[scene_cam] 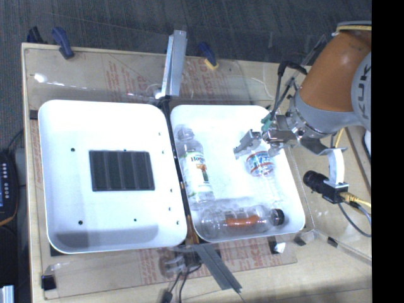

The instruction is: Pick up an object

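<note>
The two-finger gripper (252,145), fingers apparently spread and gripping nothing, hangs in the right white bin (222,120) just above the clear plastic bottle with red-and-blue label (261,165), positioned for descent

lab | clamped bench (38,68) | two white bins (50,118) | cabled robot arm (334,74)

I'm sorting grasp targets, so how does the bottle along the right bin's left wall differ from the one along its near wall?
The left-wall bottle lies along the divider between the bins, lengthwise away from the camera; the near-wall bottle lies crosswise along the front rim. The left-wall bottle has a white label with green print; the near-wall bottle shows an orange-red band and a dark cap at its right end. Both are clear plastic, on their sides, in the right bin.
</note>
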`<action>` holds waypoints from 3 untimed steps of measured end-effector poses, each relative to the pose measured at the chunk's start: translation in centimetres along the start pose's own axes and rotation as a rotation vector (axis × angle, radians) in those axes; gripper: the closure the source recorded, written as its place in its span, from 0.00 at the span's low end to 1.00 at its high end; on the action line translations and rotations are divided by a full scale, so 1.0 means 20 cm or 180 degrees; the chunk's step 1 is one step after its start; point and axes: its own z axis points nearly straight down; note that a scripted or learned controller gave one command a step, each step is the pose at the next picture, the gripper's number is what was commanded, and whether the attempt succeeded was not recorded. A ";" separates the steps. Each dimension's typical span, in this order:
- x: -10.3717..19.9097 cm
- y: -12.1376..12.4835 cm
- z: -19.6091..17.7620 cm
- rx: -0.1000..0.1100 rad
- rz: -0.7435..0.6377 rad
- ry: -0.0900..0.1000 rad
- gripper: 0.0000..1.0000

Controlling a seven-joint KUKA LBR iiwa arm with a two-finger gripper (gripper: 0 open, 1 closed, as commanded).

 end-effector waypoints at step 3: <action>0.23 0.42 0.91 -0.0021 -0.0713 -0.0026 0.00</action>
